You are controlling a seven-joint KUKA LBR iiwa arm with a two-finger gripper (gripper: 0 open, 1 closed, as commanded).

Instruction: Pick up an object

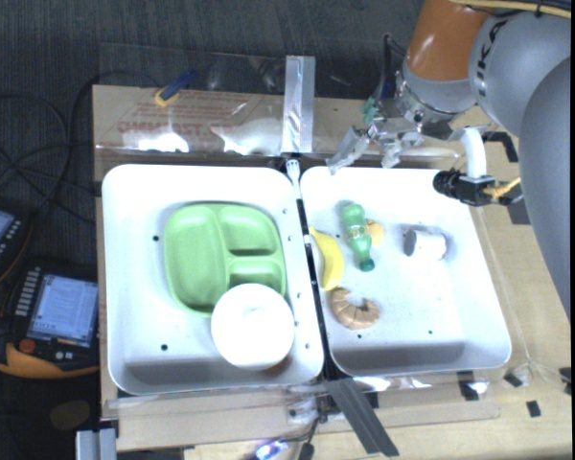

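Note:
My gripper (369,151) hangs above the far rim of the right bin (460,343), open, with nothing between its fingers. In that bin lie a green bottle (356,235), a yellow banana (328,260) against the left wall, a tan croissant (355,309) and a small grey-and-white cylinder (425,243). The bottle lies nearest, below the gripper and well apart from it.
The left bin (134,343) holds a green divided plate (225,252) and a white bowl (253,325) overlapping its near corner. A metal divider strip (299,103) stands behind the bins. The arm's grey body (532,84) fills the upper right.

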